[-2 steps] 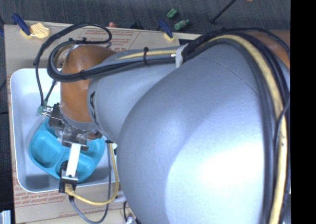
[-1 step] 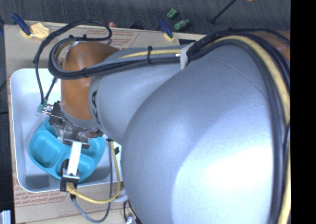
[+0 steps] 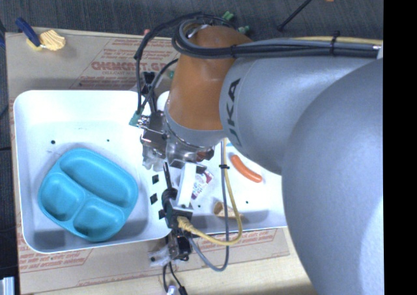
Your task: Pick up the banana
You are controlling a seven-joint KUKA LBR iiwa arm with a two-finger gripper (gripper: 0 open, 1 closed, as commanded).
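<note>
My gripper (image 3: 171,160) hangs low at the left side of the right bin (image 3: 273,217), close to the wall between the two bins. The grey arm with its orange band (image 3: 202,85) covers most of that bin. Beside the gripper, on the bin floor, lie a small white and red packet (image 3: 197,183), an orange sausage-shaped piece (image 3: 247,169) and a small tan piece (image 3: 219,208). Whatever lies under the arm is hidden.
A blue divided plate (image 3: 88,193) sits in the left bin (image 3: 39,111), front left. A yellow and blue item (image 3: 47,40) lies on the cardboard at the back left. Cables (image 3: 208,238) dangle from the wrist over the front edge.
</note>
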